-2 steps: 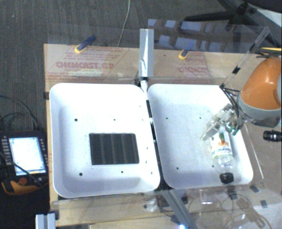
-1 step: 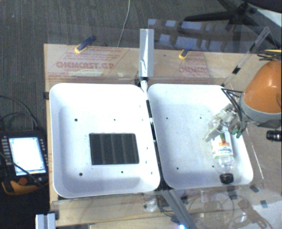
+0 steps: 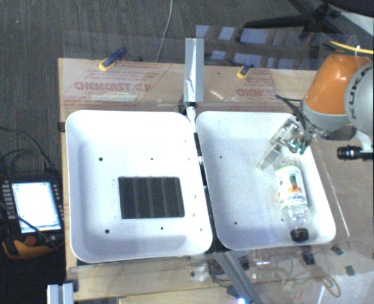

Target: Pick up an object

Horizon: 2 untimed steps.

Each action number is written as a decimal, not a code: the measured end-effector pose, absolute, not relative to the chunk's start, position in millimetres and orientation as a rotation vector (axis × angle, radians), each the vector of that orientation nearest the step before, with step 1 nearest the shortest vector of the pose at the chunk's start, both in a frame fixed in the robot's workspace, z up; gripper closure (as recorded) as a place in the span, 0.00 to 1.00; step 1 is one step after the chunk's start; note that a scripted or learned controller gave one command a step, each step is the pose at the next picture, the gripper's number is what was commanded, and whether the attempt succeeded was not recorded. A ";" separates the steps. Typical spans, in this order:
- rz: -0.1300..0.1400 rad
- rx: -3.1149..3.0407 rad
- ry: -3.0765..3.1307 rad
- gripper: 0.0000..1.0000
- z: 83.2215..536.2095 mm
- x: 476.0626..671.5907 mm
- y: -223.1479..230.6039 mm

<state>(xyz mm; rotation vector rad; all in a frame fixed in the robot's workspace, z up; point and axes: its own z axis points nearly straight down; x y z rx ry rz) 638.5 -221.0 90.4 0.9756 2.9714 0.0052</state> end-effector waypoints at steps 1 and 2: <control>0.005 0.976 2.972 0.00 90.4 638.4 -221.0; 0.007 0.970 2.966 1.00 103.7 641.0 -219.6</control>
